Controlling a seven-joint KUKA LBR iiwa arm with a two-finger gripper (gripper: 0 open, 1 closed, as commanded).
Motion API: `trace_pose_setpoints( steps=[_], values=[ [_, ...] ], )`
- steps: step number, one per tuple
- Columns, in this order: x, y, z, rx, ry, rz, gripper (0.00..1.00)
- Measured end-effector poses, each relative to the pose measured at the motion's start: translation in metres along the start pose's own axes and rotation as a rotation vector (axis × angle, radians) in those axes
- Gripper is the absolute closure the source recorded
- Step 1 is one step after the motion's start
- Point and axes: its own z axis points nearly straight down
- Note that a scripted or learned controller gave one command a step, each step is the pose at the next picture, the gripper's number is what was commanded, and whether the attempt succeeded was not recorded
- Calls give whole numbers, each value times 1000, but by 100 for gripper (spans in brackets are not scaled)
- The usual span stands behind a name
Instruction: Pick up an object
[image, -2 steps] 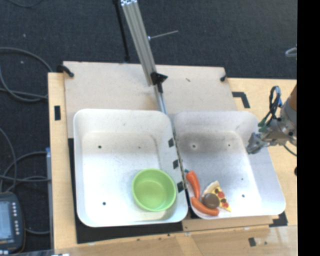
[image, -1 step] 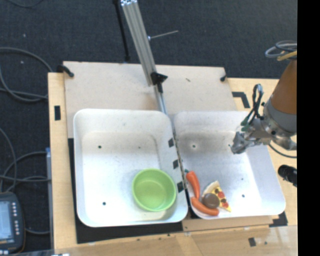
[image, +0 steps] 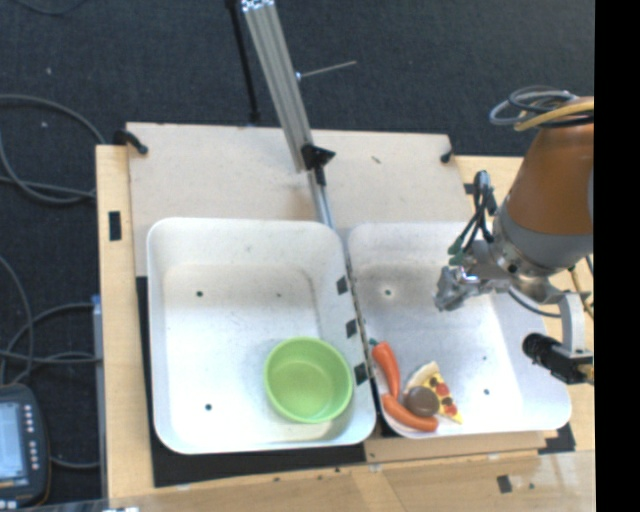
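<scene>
In the left bin (image: 200, 260) a green bowl (image: 308, 378) stands near the front right corner. The right bin (image: 500, 330) holds a carrot (image: 387, 366) by its left wall and, at the front left corner, a small white plate (image: 400, 425) bearing a sausage (image: 409, 413), a pizza slice (image: 435, 382) and a brown round piece (image: 422, 401). My gripper (image: 452, 290) hangs over the middle of the right bin, up and to the right of the food, with nothing seen in it.
A metal pole (image: 290, 100) slants from the top down to the seam between the bins. The arm's orange band (image: 560, 180) and cables (image: 480, 215) crowd the right bin's far right side. A black fitting (image: 550, 352) sits near its right wall.
</scene>
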Motion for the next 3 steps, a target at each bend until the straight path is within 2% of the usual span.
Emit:
trace_pose_setpoints(
  steps=[2,3],
  values=[
    [109,-7,-5,3,2,-4,100],
    [166,-7,16,4,0,-2,100]
  ],
)
